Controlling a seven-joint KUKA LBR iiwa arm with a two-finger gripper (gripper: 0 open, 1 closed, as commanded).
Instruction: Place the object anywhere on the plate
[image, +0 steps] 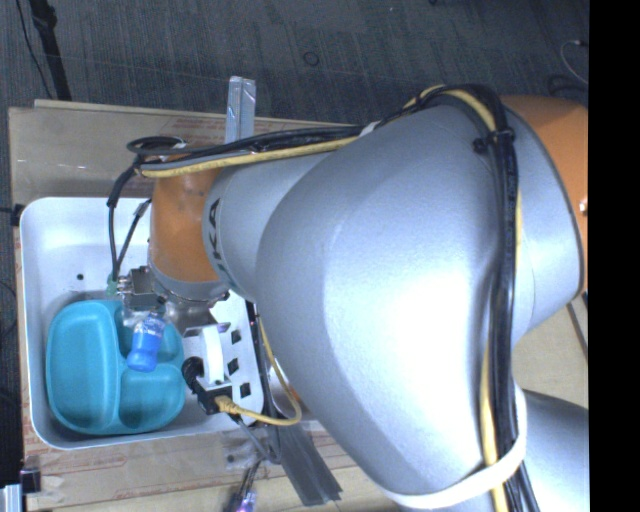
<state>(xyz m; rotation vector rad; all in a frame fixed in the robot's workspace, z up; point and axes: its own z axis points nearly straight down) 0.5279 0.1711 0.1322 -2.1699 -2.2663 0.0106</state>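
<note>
Because the grey arm (400, 300) leans in so far from the right, its broad body covers most of the bench (60, 125) and hides nearly all of the right-hand side, so what can really be made out lies in the left white bin (60, 225). In the lower part of that bin sits a turquoise plate (95, 370), more a divided tray than a flat dish, with a long compartment on its left and a shorter one toward its lower right. The orange band (180, 235) above the wrist hangs over the bin's upper right, and below it the end effector (150, 325) reaches down to the plate's upper right edge. Right there, against the plate's top, is a small translucent blue object (146, 345), something like a little bottle with a paler cap end pointing up toward the wrist; it lies over the plate and just under the metal parts of the wrist. Whether the fingers are closed on it or apart I cannot tell, since the wrist block and the blue piece run together from this angle. Black cables (230, 150) trail along the arm across the bin's top rim, and a yellow-tipped lead (245, 408) dangles by the bin's lower right corner
</note>
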